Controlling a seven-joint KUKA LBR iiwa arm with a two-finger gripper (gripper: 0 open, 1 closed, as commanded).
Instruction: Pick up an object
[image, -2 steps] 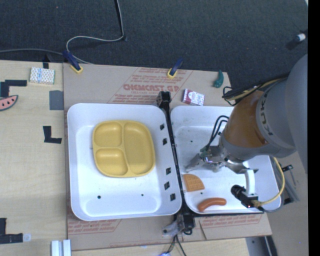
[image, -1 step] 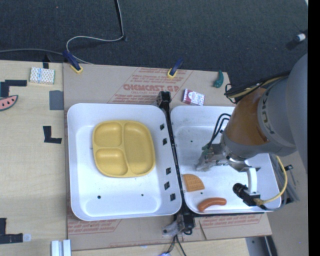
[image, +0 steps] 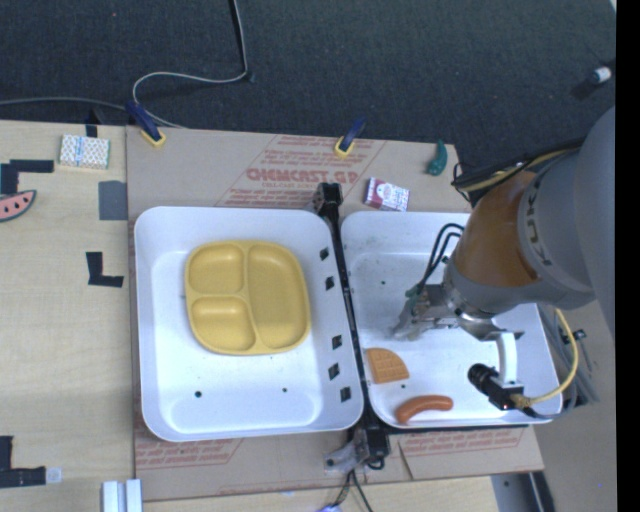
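Clearly a robotics lab, not a home or kitchen: pale wooden bench (image: 60, 330) overlaid with a printed cardboard sheet (image: 290, 175), clipped at the far edge by yellow-and-blue clamps (image: 348, 140). Two white bins (image: 160, 400) side by side on it, black tape marks (image: 100, 270) at left, loose cable (image: 190, 78) trailing over dark carpet (image: 400, 60) beyond, grey industrial arm (image: 560, 230) at right.

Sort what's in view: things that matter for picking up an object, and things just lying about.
For the job: gripper, toast slice, sausage, right bin.
Lying about: yellow divided plate, left bin, small red packet, blue clamp, yellow clamp.
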